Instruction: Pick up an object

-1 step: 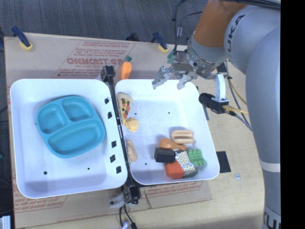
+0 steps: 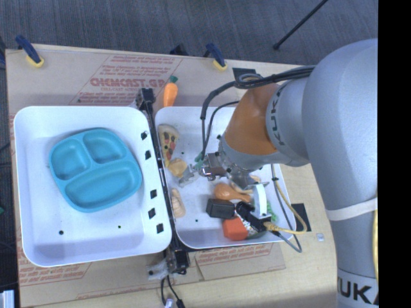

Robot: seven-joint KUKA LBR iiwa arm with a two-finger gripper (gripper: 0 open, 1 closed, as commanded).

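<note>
Two white bins (image 2: 26, 172), one blue divided plate (image 2: 96, 169), one toy carrot (image 2: 169, 94), one pizza slice (image 2: 169, 141), two blue clamps (image 2: 29, 51), one grey arm (image 2: 308, 120)

The arm (image 2: 282, 120) blocks most of the right bin (image 2: 192, 239) from above; small items crowd its floor beneath the wrist. The left bin (image 2: 26, 172) is open except for the blue tray (image 2: 96, 169), with bare floor around it.
</note>
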